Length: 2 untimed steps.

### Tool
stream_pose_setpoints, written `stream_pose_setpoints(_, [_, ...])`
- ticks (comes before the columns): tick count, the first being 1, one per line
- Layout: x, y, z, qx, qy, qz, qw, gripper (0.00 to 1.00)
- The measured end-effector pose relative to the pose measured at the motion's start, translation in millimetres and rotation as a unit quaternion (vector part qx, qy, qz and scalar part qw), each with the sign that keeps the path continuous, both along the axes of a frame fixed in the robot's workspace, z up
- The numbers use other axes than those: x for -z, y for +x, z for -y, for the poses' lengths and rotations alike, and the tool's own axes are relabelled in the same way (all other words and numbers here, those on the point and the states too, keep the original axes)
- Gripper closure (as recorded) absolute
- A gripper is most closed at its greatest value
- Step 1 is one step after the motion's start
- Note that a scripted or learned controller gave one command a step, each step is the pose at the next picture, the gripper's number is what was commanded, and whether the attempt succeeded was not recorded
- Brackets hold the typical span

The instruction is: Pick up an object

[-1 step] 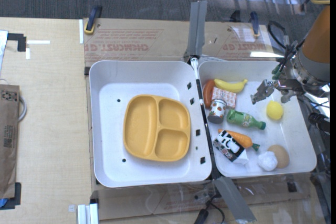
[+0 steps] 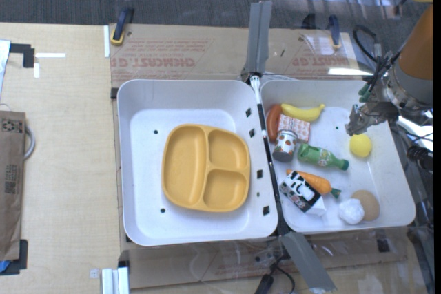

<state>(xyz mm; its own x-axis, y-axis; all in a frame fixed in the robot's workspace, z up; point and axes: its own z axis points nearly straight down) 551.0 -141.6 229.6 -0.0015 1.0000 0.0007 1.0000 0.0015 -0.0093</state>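
A: Where is the grey two-finger gripper (image 2: pixel 357 122)?

B: At the right of the frame, over the right-hand shallow white plastic bin (image 2: pixel 400 175). It hangs from the grey arm with the orange band (image 2: pixel 418 55), tips pointing down and left. Whether they are spread or pressed together I cannot tell; they are small and dark. Nothing shows between them.

A: What lies closest?

B: A small round yellow lemon-like ball (image 2: pixel 360 145), just below the tips, resting on the bin floor. I cannot tell whether they touch.

A: And the other objects in that bin?

B: A curved yellow toy banana (image 2: pixel 303 111) near the top. Under it a red-and-white patterned box (image 2: pixel 293 127) and a small grey can (image 2: pixel 284 146). A green plastic bottle (image 2: pixel 322 158) lies on its side at the middle. Lower down, an orange toy carrot (image 2: pixel 316 182) sits beside a black-and-white carton (image 2: pixel 300 192). A white crumpled ball (image 2: pixel 351 211) and a tan egg-shaped object (image 2: pixel 367 204) touch in the lower right corner.

A: The left bin?

B: The left-hand white bin (image 2: pixel 138 148) holds a yellow three-compartment plastic tray (image 2: pixel 205 167), lying flat at its centre.
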Motion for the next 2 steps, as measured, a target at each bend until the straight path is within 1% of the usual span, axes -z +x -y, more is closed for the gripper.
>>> stream_pose_setpoints(1, [-93,-24,-33,-0.149,-0.0004,0.004,0.9888,1.0])
stream_pose_setpoints(2, [-147,31,-34,-0.245,0.0,0.004,0.9695,1.0])
